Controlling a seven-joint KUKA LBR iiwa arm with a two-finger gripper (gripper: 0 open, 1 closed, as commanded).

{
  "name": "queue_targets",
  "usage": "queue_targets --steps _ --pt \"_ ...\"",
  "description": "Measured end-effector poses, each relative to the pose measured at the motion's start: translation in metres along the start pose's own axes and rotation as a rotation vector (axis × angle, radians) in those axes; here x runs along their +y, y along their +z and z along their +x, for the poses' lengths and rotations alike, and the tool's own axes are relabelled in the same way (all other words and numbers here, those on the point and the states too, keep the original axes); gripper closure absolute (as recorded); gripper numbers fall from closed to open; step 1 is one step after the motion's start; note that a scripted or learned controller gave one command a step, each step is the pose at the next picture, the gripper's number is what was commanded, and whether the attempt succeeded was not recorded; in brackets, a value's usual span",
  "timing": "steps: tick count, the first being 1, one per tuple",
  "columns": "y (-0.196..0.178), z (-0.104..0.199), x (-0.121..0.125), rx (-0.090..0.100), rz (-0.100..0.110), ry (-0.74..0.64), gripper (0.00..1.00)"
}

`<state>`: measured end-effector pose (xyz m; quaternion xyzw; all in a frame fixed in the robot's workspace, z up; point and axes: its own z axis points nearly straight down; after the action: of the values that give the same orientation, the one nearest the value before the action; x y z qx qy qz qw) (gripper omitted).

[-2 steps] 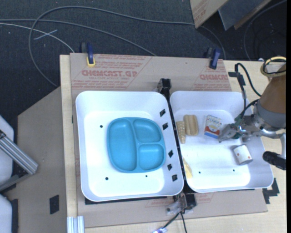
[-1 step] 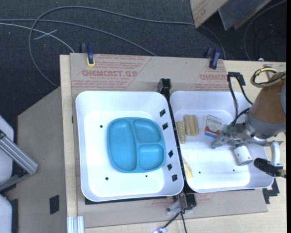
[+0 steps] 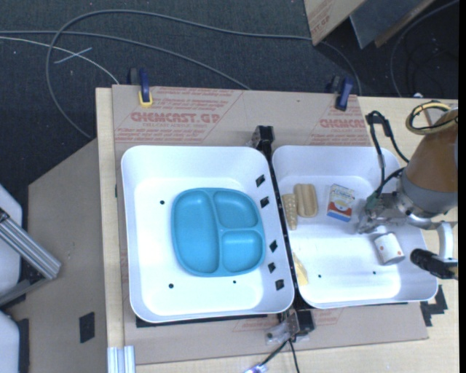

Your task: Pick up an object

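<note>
Hidden or unclear
- Jaws: low over the right bin (image 3: 419, 291), at the end of the arm (image 3: 429, 171), among blurred metal parts. Degree of opening impossible to tell; nothing visibly gripped.
- Arm cut off at the right edge of the view; orange band uppermost, grey section below.
- Far right wall of the right bin partly covered by the arm.
- Black part (image 3: 435, 262) at the right rim of that bin, partly cut off, identity unclear.
- Print on the small box (image 3: 341, 202) too small to read.

Counts
- Two white bins, side by side on the counter (image 3: 116, 218).
- Left bin (image 3: 138, 218): one blue plate (image 3: 217, 231) with three compartments, lying flat near the middle.
- Right bin: five loose items.
 1. Tan ridged block (image 3: 306, 199), near the left wall.
 2. Pale knobbly stick (image 3: 290, 211), just beside the block on its left.
 3. Small box, white with blue and red, right of the block, just left of the jaws.
 4. White cylinder (image 3: 389, 248), on its side, just below the jaws.
 5. Small yellow piece (image 3: 300, 273), close to the left wall, well apart from the cylinder.
- Two blue clamps (image 3: 145, 90) on the far edge of the counter.

Surroundings
- Row of black tabs (image 3: 266, 222) along the shared wall between the bins.
- Loose cables (image 3: 73, 51) on the dark floor beyond the counter.
- Cardboard box (image 3: 335, 18) at the top edge, cut off.
- Metal rail (image 3: 25, 244) at the left edge.
</note>
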<state>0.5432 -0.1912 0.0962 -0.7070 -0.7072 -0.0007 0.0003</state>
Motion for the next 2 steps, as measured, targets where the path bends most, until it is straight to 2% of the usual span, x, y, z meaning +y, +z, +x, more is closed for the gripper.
queue_targets --steps 2 --pt "-0.1 -0.012 0.001 -0.004 -0.006 0.001 1.0"
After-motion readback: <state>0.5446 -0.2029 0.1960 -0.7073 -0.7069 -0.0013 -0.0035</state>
